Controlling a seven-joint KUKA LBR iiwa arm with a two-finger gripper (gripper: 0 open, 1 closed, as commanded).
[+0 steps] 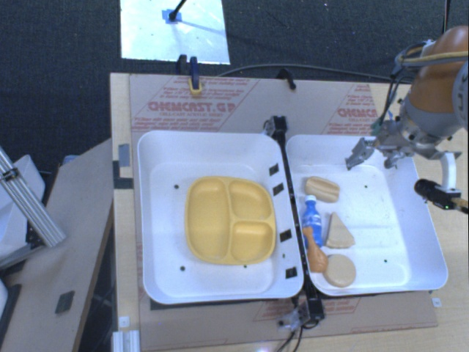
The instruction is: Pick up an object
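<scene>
The right bin (410,226) holds several food items along its left side: a tan bread roll (322,189), a small blue bottle (312,215), a tan wedge (338,233), an orange carrot (315,254) and a round biscuit (340,270). My gripper (374,158) hangs over the far part of this bin, up and to the right of the bread roll. It is open, its two fingers spread apart with nothing between them. It touches none of the items.
A yellow divided plate (231,220) lies in the left bin (157,196). A black clamp strip (287,211) runs between the two bins. A black part (432,193) sticks out over the right bin's far right rim.
</scene>
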